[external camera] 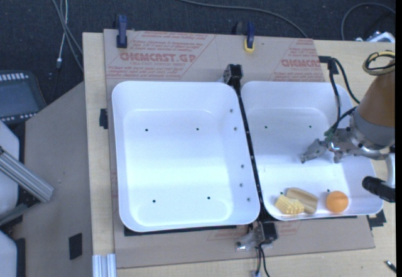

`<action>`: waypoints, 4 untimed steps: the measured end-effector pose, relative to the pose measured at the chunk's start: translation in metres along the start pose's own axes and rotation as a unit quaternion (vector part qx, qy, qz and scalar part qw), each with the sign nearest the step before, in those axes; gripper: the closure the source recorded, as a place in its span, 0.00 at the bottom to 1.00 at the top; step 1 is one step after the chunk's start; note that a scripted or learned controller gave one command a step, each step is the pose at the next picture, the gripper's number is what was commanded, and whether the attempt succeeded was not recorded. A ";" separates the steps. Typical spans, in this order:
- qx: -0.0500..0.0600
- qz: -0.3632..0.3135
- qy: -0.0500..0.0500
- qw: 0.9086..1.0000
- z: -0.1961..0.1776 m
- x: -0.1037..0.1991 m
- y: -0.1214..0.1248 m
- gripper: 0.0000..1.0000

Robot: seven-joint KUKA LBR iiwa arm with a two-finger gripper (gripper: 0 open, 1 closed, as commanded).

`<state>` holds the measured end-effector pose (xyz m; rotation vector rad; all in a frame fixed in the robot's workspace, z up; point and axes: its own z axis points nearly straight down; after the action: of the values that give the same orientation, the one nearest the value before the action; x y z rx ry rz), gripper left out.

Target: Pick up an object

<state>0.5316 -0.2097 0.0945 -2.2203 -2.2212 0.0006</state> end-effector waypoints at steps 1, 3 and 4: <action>-0.001 0.000 0.000 1.000 -0.012 0.000 0.000 1.00; -0.002 0.000 -0.001 1.000 -0.095 -0.001 0.003 1.00; -0.002 0.000 -0.001 1.000 -0.147 -0.001 0.003 1.00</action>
<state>0.5350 -0.2105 0.2415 -2.2231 -2.2243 -0.0025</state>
